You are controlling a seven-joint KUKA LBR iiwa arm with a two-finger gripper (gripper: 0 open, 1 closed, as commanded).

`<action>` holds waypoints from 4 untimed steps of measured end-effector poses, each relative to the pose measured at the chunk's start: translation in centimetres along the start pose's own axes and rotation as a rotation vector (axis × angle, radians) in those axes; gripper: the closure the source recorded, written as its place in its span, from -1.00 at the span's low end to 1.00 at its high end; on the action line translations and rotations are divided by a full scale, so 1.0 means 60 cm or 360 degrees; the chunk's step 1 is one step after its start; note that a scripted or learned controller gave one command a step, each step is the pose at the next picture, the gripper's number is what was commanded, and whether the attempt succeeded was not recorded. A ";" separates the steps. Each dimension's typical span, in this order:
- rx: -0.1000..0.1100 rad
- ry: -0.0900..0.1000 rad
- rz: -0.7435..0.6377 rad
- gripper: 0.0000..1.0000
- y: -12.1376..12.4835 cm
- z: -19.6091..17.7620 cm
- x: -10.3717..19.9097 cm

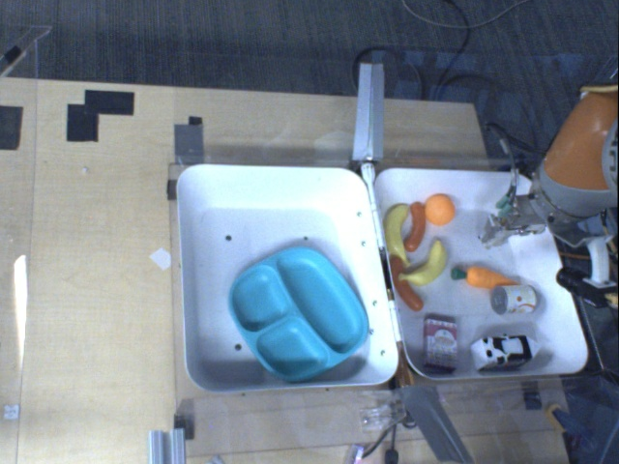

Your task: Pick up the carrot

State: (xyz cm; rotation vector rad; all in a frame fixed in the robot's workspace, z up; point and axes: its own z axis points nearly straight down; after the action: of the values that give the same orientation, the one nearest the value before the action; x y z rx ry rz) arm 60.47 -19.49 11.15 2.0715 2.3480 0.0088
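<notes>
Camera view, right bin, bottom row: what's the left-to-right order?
Red patterned box → black-and-white cow toy. Just above that row, the carrot lies with a small can to its lower right. The tool hangs over the bin's upper right, above the carrot.

We looked down from one fixed camera above the bench, tilted at a slant, far enough back to take in both white bins side by side.
</notes>
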 end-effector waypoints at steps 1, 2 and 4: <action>0.0000 0.0000 0.0000 -1.00 0.000 0.000 0.000; 0.0000 0.0000 -0.0080 -1.00 -0.077 0.035 0.057; -0.0016 0.0000 -0.0210 1.00 -0.120 0.014 0.120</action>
State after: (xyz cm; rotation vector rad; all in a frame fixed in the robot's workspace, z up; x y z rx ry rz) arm 52.44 -13.27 10.20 1.9080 2.4734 0.0195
